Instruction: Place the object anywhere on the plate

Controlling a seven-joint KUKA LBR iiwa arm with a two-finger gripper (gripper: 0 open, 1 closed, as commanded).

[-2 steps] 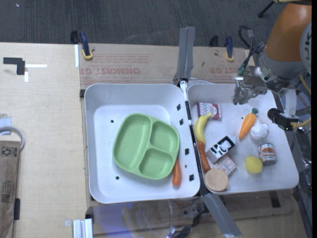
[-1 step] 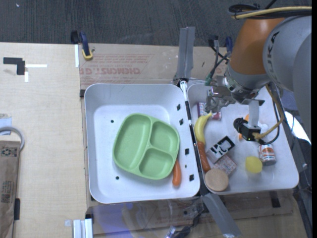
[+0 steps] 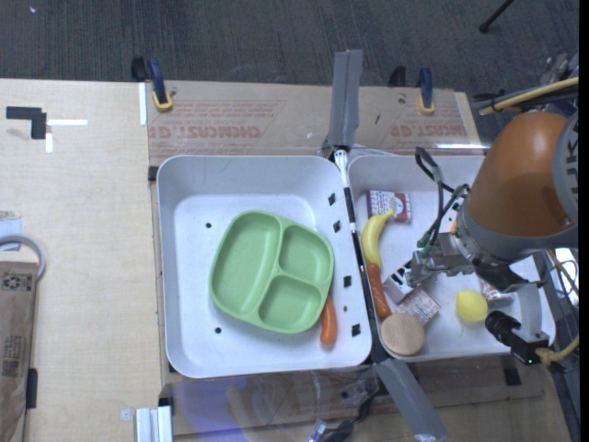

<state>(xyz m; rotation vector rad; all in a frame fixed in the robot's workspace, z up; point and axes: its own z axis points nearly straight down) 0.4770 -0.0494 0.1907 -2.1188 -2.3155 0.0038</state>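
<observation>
Arm's two-finger gripper [image 3: 425, 267] low over right white bin [image 3: 442, 166], finger state can't tell.
Green three-compartment plastic plate [image 3: 272, 272] in left white bin [image 3: 184, 274]; orange carrot [image 3: 328, 321] touching plate's right edge, yellow banana [image 3: 372, 235] in right bin.

Right bin [image 3: 433, 348] holds banana [image 3: 373, 235], lemon [image 3: 471, 306], round wooden disc [image 3: 402, 335], small maroon carton [image 3: 389, 205]; one carrot [image 3: 329, 322] lies in left bin [image 3: 184, 339], brown paper bag [image 3: 17, 325] on bench.
</observation>
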